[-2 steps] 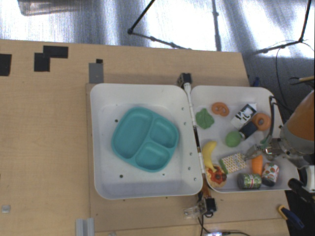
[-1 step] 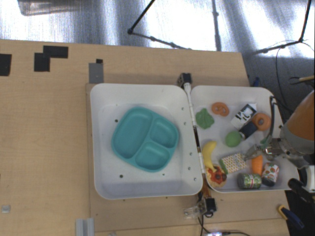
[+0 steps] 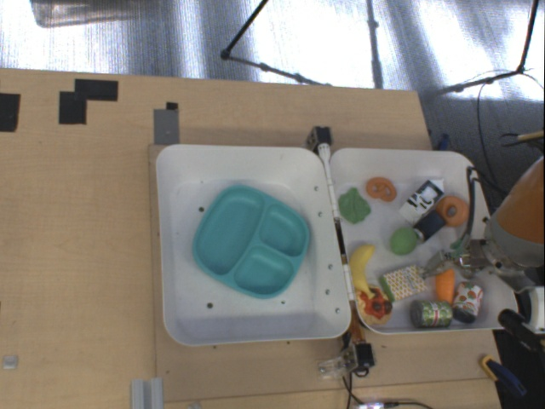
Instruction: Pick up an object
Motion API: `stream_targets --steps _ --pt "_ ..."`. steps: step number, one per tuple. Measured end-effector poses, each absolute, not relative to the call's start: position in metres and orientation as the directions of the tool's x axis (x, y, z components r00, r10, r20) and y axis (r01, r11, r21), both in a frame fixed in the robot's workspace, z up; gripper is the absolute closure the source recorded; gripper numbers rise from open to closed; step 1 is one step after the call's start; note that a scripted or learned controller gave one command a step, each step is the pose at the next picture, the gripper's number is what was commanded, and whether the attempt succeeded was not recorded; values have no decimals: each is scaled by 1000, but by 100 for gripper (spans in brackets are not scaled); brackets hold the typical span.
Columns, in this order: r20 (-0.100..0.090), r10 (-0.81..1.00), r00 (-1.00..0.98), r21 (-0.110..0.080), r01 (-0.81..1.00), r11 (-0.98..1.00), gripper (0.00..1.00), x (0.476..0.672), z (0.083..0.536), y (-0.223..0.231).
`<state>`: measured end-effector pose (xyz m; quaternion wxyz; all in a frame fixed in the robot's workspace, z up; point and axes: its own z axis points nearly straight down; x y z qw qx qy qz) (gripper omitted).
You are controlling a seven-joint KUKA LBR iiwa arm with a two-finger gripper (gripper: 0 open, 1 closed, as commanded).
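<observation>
Camera view: the left bin (image 3: 170,228) holds a teal divided tray (image 3: 251,241) lying flat near its middle. The right bin (image 3: 400,162) is crowded: a green leaf (image 3: 353,204) at ten o'clock, a pretzel (image 3: 381,189) at eleven, a green ball (image 3: 404,241) at centre, a banana (image 3: 362,267) at eight, a carrot (image 3: 444,286) and a can (image 3: 432,313) around five. The gripper (image 3: 447,258) sits low at four o'clock, just above the carrot; its fingers seem slightly parted with nothing between them, though the view is blurry. The arm (image 3: 519,220) reaches in from three o'clock.
</observation>
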<state>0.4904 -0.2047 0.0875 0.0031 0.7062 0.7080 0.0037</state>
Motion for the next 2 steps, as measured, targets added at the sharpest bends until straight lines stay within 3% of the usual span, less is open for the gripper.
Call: stream_targets --steps 1,2 --pt "-2 1000 -3 14 1000 3 100 492 98 -205" --pt "0 1000 -6 5 1000 6 100 503 200 -134"
